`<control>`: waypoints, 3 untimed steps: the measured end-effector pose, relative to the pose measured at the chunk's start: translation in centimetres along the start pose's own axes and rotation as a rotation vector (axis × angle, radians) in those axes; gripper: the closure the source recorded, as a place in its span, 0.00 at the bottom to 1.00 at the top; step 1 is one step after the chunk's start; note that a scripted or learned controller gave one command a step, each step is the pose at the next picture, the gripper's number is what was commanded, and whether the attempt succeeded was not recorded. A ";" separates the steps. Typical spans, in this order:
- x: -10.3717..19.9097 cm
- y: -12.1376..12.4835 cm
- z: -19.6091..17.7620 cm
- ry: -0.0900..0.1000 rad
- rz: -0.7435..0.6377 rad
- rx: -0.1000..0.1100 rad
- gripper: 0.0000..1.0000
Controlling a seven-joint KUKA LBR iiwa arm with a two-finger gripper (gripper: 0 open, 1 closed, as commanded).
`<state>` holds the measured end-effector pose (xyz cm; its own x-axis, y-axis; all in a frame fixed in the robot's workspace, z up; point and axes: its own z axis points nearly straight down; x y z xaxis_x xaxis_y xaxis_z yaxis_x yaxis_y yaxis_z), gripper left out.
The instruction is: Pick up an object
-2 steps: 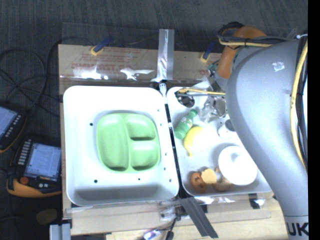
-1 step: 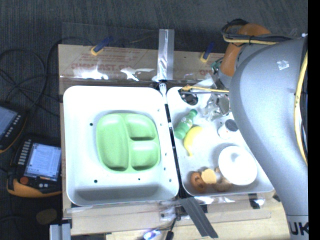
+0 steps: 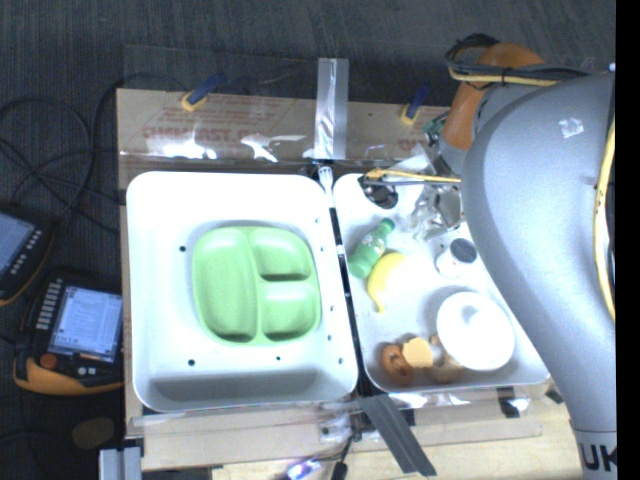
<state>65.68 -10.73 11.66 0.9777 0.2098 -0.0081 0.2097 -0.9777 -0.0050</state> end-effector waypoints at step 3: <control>0.0 -0.8 -0.8 0.004 0.006 -0.002 1.00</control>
<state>65.53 -9.92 12.44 0.9789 0.2041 -0.0037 0.2041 -0.9790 -0.0033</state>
